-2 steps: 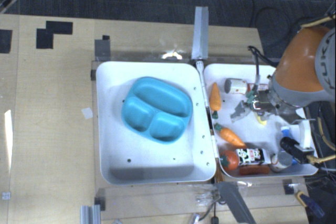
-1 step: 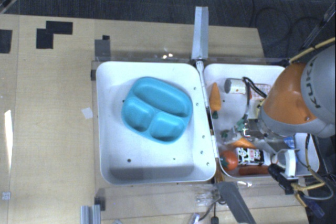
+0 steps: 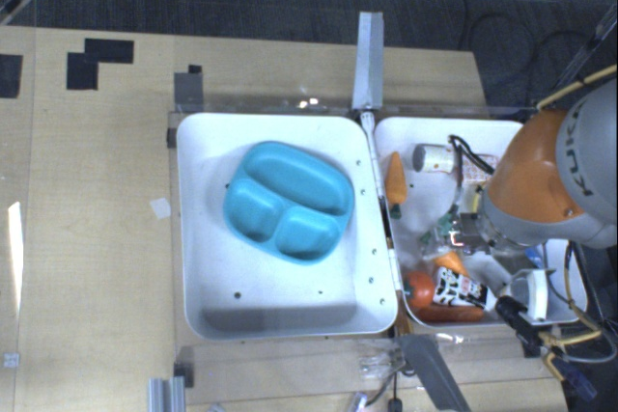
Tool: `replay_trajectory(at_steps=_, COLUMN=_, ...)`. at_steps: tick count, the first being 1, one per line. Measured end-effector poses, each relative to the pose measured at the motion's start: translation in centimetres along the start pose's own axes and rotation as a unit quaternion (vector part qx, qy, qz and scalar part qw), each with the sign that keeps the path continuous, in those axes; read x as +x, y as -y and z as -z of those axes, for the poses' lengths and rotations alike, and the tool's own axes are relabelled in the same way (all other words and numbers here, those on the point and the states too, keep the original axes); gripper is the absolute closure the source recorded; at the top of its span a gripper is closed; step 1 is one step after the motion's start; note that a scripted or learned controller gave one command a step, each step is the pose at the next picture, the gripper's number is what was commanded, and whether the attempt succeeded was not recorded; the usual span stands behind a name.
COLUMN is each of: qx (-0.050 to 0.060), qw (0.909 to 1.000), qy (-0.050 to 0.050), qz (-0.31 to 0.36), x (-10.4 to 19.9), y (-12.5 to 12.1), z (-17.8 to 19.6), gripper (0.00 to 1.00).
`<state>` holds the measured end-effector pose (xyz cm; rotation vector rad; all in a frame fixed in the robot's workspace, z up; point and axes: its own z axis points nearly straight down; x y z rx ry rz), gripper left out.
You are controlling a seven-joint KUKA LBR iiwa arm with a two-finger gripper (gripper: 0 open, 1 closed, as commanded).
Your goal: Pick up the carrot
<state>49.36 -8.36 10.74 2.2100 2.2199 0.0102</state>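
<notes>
Now I see the wide tan wooden bench with two shallow white plastic bins on it. My big grey arm with the orange band reaches over the right bin. The left bin holds a blue plastic plate with three parts. The gripper is low in the right bin, and I cannot tell how it is set. Near the front lies a red bottle with a black and white label. The small orange carrot lies by the left wall of the right bin, apart from the gripper.
</notes>
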Motion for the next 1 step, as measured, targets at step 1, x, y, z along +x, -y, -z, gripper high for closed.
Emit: replay_trajectory(at_steps=1, qx=0.002, qw=0.9826, qy=-0.001, qz=0.186, x=1.04, y=-7.28, z=7.74, gripper=1.00)
